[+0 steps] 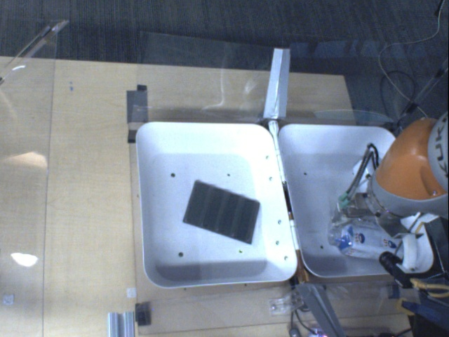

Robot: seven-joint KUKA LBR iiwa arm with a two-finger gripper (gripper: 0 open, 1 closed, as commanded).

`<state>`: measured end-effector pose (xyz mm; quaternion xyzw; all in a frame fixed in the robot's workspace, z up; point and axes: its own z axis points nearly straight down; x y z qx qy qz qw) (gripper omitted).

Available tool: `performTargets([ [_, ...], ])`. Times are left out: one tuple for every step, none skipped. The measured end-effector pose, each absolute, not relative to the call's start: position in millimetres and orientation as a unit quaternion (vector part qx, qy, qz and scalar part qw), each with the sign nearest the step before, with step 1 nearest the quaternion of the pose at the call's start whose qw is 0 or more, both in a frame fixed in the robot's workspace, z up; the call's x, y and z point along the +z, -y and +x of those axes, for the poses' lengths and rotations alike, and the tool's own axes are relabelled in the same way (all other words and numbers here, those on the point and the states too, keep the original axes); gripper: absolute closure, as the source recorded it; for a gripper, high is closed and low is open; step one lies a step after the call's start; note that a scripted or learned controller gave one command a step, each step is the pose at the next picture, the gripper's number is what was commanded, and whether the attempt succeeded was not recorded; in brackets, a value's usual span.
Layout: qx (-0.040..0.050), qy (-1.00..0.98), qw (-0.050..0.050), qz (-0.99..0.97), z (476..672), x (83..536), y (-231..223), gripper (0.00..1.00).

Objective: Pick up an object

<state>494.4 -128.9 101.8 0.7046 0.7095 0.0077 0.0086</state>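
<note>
The two-finger gripper (351, 220) is positioned low in the right-hand shallow white bin (316, 160), toward that bin's right and near side. It hangs below the grey arm with the orange band (410, 163), which enters from the right of the camera view and covers the bin's right wall. The gripper's mechanism, with thin cables looping above it, sits directly over a clear plastic bottle with a blue label (354, 241). The bottle lies on its side on the bin floor, its length running roughly left to right. The gripper and the bottle overlap in the view; whether they touch cannot be determined. The opening of the gripper cannot be determined either, and no object is visibly clamped in it.

The right-hand bin's left portion shows bare white floor with a few small dark holes.

The left-hand shallow white bin (154, 188) stands just beside the right-hand bin, the two rims meeting along a central seam. A dark grey flat rectangular ribbed pad (222, 211) lies on the floor of the left-hand bin, near its middle, rotated slightly out of line with the bin walls. It is well apart from the gripper.

Both bins rest on a light wooden bench (77, 188).
</note>
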Motion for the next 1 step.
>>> performTargets([
  [0.0021,-0.745,0.002,0.667,560.2,179.6,85.4,1.00],
])
